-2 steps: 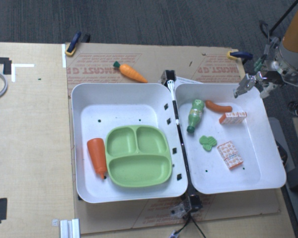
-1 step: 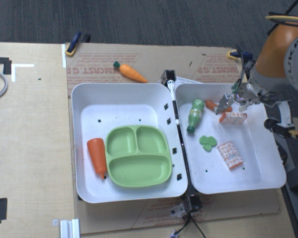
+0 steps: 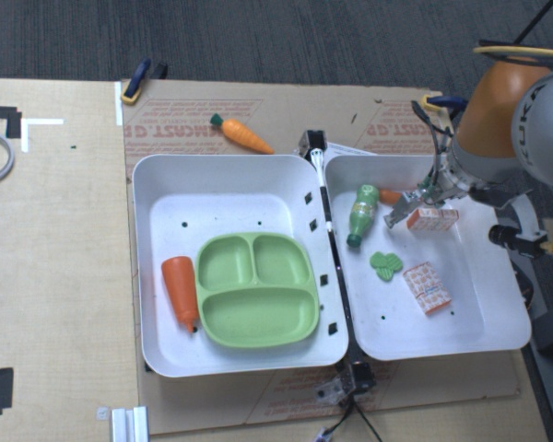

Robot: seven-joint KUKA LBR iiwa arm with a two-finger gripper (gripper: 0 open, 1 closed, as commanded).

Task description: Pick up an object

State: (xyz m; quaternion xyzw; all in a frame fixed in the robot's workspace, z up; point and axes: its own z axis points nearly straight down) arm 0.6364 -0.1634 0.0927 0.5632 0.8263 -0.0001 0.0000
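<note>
My gripper [image 3: 417, 206] is low in the right bin [image 3: 498, 330], near its back wall. It sits right at a small white and orange carton [image 3: 435, 217], touching or just over its left end. A green bottle [image 3: 360, 215] lies to the gripper's left, with a small orange piece [image 3: 390, 195] between them. A green leafy toy [image 3: 385, 265] and a red and white packet [image 3: 427, 289] lie nearer the bin's middle. The arm's orange band [image 3: 498, 109] rises at the right.
The left bin [image 3: 157, 191] holds a green divided plate [image 3: 258, 289] and an orange-red cylinder [image 3: 179, 291] beside its left edge. A toy carrot [image 3: 242, 133] lies on the cardboard behind the bins. A blue clip [image 3: 136, 79] sits at the cardboard's far left corner.
</note>
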